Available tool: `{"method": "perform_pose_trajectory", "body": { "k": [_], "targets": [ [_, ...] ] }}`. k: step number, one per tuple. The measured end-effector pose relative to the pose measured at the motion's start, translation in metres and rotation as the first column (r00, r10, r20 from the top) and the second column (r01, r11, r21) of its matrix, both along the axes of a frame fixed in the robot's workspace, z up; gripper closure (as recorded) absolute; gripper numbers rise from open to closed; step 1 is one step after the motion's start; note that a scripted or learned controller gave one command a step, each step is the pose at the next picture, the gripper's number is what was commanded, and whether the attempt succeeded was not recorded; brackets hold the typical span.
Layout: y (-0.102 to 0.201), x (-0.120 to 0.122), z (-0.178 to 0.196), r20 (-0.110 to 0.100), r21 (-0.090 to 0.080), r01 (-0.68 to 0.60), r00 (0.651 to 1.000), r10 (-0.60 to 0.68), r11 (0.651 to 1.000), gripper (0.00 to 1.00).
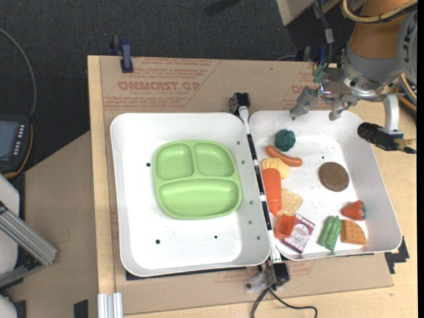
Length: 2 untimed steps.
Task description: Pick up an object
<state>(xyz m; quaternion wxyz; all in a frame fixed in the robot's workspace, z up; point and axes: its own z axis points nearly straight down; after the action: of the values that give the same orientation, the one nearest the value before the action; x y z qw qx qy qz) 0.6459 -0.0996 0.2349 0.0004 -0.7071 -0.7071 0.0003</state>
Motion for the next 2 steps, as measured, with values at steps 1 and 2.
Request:
{"method": "perform_pose_trajectory", "body": {
  "k": [1,2],
  "targets": [
    [-0.004,0.019,-0.094,-0.008,0.001,-0.001,1.000,0.001,1.000,0.00],
    [0.008,0.019,-0.152,-0.007,0.001,-0.002,1.000,0.002,1.000,0.00]
  ]
}}
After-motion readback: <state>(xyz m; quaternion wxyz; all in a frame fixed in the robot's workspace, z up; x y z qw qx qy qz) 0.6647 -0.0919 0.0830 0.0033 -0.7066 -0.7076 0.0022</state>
